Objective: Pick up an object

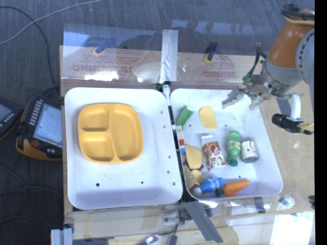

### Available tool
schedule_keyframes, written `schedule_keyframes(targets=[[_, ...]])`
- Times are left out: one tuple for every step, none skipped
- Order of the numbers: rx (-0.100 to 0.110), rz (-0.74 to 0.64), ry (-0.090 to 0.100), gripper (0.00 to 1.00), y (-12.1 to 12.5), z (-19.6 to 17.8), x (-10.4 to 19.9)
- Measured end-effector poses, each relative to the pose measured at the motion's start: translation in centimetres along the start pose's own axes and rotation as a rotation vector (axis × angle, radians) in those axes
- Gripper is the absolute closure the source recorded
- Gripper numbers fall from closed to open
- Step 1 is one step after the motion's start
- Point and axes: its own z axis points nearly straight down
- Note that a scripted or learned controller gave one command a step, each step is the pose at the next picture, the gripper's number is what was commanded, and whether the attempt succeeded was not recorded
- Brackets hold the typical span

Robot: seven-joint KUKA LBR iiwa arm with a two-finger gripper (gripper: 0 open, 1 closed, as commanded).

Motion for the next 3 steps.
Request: schedule_keyframes(targets=[[-0.011, 0.097, -0.003, 0.00, -7.9, 9.5, 3.5], [0.001, 0.403, -0.001, 0.00, -12.5, 0.8, 5.0], [-0.011, 0.256, -0.002, 0.00, -8.7, 9.5, 1.1]])
